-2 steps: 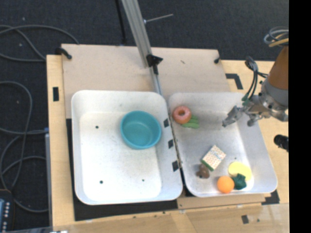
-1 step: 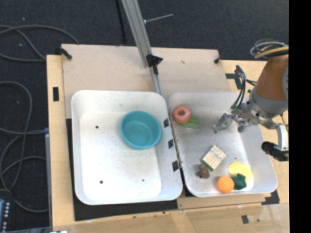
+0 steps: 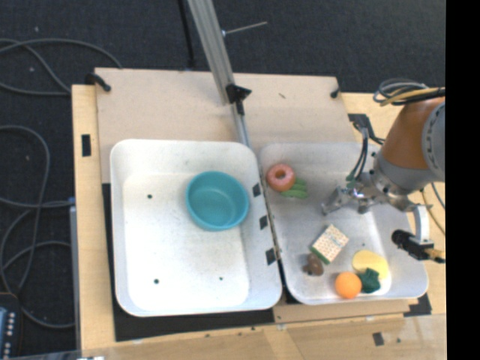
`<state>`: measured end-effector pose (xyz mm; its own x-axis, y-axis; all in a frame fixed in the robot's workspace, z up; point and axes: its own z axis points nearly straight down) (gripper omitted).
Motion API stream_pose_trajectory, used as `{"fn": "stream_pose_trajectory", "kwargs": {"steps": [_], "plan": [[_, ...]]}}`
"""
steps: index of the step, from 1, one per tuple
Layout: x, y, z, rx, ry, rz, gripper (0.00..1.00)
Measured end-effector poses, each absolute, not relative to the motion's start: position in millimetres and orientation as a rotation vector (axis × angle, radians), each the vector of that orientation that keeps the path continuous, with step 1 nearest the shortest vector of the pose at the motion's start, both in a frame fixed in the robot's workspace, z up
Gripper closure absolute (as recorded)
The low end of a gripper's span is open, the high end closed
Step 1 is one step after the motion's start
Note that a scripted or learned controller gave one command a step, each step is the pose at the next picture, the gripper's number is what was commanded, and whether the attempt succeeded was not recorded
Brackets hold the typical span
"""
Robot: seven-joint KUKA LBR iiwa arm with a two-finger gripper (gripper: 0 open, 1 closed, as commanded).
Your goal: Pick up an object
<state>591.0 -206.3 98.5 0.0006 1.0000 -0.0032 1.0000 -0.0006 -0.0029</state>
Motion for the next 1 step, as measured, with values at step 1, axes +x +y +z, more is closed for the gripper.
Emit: {"fn": "stream_pose_trajectory", "kwargs": {"steps": [1], "plan": [[593.0, -207.0, 112.6, 2.220, 2.215, 0.002, 1.00]]}}
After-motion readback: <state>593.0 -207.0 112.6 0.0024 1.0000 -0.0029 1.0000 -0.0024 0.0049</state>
